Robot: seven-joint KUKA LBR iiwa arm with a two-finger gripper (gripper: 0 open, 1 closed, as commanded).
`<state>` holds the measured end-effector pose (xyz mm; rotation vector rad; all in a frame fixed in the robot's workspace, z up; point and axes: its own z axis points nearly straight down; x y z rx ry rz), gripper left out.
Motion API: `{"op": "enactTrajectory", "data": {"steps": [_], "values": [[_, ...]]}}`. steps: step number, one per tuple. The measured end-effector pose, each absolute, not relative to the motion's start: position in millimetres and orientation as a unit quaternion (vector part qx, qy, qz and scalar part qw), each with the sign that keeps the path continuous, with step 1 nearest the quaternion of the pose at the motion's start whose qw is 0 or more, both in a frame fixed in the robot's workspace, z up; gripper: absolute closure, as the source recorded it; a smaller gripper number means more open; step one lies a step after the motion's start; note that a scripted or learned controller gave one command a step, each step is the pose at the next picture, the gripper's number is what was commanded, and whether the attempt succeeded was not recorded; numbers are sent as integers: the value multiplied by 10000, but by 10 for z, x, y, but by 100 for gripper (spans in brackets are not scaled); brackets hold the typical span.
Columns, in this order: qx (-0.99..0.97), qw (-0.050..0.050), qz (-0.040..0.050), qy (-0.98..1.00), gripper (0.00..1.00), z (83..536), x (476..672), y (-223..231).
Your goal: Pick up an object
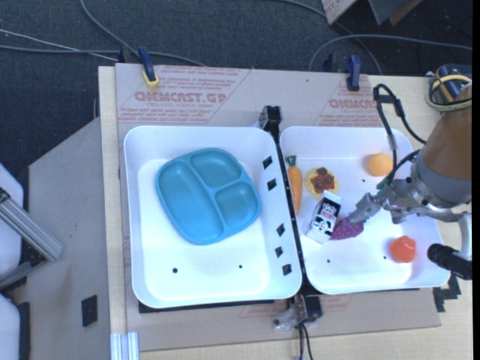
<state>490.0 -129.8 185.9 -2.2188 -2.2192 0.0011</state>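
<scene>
Two white bins are sitting side by side, and the claw (358, 214) is reaching down into the right bin (360, 276), its tip hanging right at a purple lump (346, 229); whether its tips are spread or pinching, I cannot tell. Just left of the claw a small black-and-white carton (324, 217) is lying, with a carrot (295, 187) and a little pizza (322, 180) beyond it, an orange ball (379, 163) above, a red-orange toy (403, 249) below right. Far left, a blue divided plate (208, 195) is resting in the left bin (150, 268).

Blue divided plate (208, 195) in left bin (142, 261); two blue clamps (148, 66) on board's (195, 88) far edge.
</scene>
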Motion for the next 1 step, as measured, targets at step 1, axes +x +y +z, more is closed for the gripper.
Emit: {"op": "enactTrajectory", "data": {"steps": [1], "values": [[-7072, 37, 14, -7070, 0, 1430, 4907, -1283]]}}
